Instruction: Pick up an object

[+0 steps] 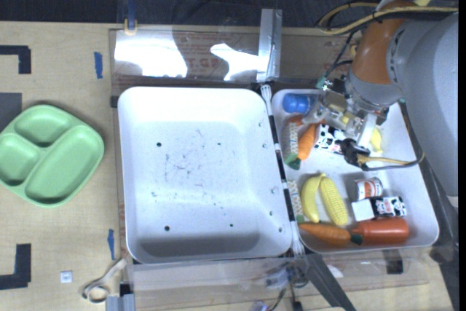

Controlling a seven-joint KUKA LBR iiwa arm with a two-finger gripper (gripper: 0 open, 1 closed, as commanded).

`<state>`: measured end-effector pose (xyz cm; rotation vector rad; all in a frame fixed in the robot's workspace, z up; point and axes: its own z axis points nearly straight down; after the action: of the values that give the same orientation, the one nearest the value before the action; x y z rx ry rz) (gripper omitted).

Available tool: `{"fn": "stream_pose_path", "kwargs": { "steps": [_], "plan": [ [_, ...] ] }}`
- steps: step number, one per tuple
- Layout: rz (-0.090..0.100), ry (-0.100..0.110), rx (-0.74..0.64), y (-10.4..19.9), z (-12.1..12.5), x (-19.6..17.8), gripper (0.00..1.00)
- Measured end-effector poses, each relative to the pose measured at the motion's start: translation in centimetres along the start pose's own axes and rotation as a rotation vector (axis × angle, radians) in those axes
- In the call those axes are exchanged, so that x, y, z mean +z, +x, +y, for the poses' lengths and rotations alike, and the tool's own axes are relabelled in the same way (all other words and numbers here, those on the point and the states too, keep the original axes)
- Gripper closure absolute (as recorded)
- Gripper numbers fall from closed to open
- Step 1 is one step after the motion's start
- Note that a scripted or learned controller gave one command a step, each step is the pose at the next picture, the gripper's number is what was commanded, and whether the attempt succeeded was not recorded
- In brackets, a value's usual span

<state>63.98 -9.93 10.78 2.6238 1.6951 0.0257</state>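
My gripper is down in the far part of the right bin, under the orange wrist band. It hovers over or touches a black-and-white spotted item; I cannot tell which. Just left of it lie a small carrot and a blue object. A yellow piece lies at its right. Nearer the front are a banana, a corn cob, a small can, a white carton, a red sausage and a second carrot.
The left bin is bare white with faint scuffs. A green divided plate rests on the bench at the far left. A clear panel with a metal post stands behind the bins. The grey arm covers the right bin's far right corner.
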Motion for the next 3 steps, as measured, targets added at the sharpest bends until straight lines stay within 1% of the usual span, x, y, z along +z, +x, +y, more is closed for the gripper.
{"fn": "stream_pose_path", "kwargs": {
  "steps": [1, 2, 3],
  "plan": [
    [0.005, -0.019, 0.003, 0.2, 0.5, -1.6, 1.0],
    [-0.003, 0.024, -0.14, 2.7, 2.3, -19.0, 1.0],
    [-0.005, 0.027, 0.0, -0.2, 3.5, -14.5, 1.0]
  ]
}}
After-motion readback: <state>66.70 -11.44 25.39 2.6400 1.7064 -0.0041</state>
